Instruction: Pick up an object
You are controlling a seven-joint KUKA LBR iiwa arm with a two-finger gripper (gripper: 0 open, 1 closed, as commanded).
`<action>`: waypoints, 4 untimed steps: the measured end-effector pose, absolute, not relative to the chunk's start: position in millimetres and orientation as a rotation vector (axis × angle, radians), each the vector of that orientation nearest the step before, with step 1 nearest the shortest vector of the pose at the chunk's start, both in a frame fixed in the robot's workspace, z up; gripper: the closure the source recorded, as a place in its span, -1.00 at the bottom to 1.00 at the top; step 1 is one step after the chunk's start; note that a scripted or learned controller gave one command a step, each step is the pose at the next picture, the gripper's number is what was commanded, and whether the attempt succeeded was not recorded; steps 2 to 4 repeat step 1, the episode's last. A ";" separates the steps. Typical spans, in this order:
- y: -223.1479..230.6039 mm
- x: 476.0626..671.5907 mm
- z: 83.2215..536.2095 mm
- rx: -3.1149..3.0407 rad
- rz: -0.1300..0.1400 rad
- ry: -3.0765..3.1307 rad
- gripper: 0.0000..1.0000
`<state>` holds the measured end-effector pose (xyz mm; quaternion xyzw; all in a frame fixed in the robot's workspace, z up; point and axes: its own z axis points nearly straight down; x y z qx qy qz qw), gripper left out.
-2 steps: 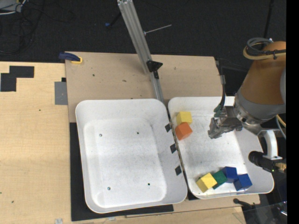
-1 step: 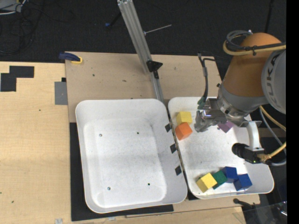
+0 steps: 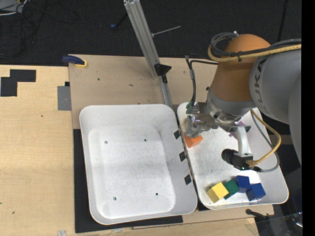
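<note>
My gripper hangs low over the left side of the right bin, close to the wall it shares with the left bin. An orange block lies right under the fingertips, partly hidden by them. I cannot make out whether the block is between the fingers or only beneath them. A cluster of blocks sits in the bin's near right corner: a yellow block, a green block and two blue blocks.
The left bin lies beside the right one. A slanted aluminium rail stands behind the bins, just left of the arm. The grey and orange arm covers the back of the right bin. A black cable fitting hangs over the bin.
</note>
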<state>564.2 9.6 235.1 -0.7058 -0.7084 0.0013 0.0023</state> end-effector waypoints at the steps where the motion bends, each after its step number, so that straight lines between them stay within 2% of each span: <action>1: 62.8 585.2 223.0 -2.215 0.002 -2.224 1.00; 4: 62.8 585.2 223.0 -2.215 0.002 -2.224 1.00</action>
